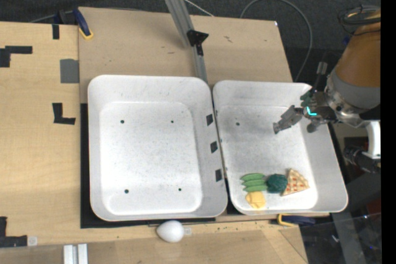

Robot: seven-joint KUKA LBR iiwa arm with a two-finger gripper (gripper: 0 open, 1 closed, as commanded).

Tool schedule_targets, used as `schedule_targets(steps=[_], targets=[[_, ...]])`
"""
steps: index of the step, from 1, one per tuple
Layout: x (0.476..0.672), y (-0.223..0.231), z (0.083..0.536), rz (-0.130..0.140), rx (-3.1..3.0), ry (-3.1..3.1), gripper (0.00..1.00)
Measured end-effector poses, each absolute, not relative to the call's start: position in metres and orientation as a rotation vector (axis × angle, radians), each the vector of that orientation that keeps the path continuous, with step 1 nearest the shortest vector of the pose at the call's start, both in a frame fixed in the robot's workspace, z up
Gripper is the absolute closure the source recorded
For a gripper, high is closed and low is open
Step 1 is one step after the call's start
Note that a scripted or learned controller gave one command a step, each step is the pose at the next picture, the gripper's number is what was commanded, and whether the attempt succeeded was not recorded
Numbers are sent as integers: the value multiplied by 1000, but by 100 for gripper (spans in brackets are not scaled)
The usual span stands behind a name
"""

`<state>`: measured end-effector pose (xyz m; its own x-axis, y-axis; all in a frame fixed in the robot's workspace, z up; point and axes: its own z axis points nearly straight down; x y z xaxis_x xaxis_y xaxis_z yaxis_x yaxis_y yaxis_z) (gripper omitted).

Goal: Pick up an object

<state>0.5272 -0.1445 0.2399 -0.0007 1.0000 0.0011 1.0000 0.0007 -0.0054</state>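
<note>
Gripper (286,123): hangs over the upper part of the right bin (247,99), nothing between its fingers; whether they stand apart or together cannot be told.
Arm (359,71): enters from the right, orange band above the wrist.
Objects: green pea pod (252,180), dark green broccoli (276,182), pizza slice (296,182) and yellow piece (255,198) clustered at the right bin's near edge, well apart from the gripper.
Bench (37,151): white egg (170,231) lies just below the left bin (148,139).
</note>
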Motion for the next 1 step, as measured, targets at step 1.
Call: schedule_targets(steps=[1], targets=[[528, -145, 242, 1, -2218, -2223, 0]])
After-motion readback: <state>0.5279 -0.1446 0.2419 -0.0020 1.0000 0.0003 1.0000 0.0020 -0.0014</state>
